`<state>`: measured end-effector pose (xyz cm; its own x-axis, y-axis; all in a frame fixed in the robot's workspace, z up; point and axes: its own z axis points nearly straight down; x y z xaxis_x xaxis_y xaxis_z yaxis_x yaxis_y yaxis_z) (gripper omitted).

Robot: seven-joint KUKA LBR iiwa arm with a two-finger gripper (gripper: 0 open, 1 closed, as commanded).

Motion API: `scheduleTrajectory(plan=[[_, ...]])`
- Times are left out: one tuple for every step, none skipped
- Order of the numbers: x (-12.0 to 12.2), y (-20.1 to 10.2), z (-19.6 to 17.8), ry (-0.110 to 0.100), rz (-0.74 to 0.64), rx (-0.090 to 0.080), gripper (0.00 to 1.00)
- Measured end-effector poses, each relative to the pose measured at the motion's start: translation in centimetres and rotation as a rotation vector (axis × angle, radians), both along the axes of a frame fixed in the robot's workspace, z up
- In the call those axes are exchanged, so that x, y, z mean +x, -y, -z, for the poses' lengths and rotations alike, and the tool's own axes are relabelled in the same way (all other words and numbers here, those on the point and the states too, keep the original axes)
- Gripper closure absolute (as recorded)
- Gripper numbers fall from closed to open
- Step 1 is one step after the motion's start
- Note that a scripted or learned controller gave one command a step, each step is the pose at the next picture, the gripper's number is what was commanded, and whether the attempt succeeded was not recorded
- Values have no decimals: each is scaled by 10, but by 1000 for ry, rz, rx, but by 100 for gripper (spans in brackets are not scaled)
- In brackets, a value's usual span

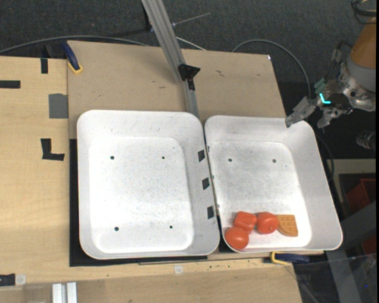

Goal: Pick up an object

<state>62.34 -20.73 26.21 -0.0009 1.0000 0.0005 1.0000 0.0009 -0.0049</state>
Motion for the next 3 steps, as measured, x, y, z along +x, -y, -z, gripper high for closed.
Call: scheduleTrajectory(plan=[[1, 0, -3, 4, -1, -2, 0], [2, -7, 61, -3, -2, 0, 0], [0, -18, 119, -3, -1, 0, 0]])
